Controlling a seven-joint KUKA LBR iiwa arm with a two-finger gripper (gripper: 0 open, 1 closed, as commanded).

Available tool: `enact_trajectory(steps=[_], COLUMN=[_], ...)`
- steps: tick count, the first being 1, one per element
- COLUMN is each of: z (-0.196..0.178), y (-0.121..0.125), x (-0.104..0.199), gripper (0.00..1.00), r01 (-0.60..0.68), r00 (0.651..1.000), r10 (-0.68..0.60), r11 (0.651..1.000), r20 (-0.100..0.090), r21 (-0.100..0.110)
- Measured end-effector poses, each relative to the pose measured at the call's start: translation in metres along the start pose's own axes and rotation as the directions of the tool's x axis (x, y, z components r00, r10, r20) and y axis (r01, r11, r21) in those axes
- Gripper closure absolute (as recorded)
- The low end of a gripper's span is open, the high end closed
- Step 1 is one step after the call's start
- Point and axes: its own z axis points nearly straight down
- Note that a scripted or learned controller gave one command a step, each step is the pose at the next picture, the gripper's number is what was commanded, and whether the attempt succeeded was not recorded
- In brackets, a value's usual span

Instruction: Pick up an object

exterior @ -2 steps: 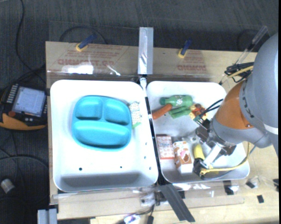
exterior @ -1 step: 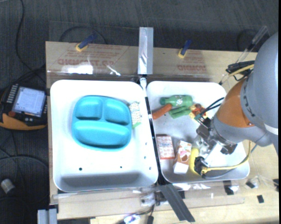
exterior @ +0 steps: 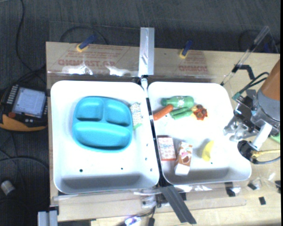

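You see the arm (exterior: pixel 273 95) come in at the right edge of the frame, where its orange band is cut off by the border, so you get little of it above the wrist. Its gripper (exterior: pixel 236 130) sits at the right rim of the right bin (exterior: pixel 226 171), over the bin's edge, amid a tangle of grey metal parts and black cables; you cannot tell whether it is released or clenched, and nothing shows grasped in it. The objects to pick lie in that right bin: a green bottle (exterior: pixel 178 101) in the upper part, an orange carrot (exterior: pixel 162 111) just left of and below it by the divider, a green vegetable (exterior: pixel 181 111) beside the carrot, and a small red and orange piece (exterior: pixel 200 112) too blurred to name. Lower down you find a red-and-white box (exterior: pixel 166 149), a small carton (exterior: pixel 184 157) beside it, and a yellow item (exterior: pixel 206 150) to their right, well apart from the gripper. In the left bin (exterior: pixel 66 173) a blue divided plate (exterior: pixel 104 122) rests, with a small pale speckled object (exterior: pixel 136 113) at its right edge, half hidden and hard to make out.
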Motion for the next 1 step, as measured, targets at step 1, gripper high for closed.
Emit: enact_trajectory(steps=[1], z=[0.0125], y=[-0.0448], x=[0.0512], gripper=[1.00], r01=[0.000], r00=[1.000], r10=[0.000], r11=[1.000], r20=[0.000], r21=[0.002])
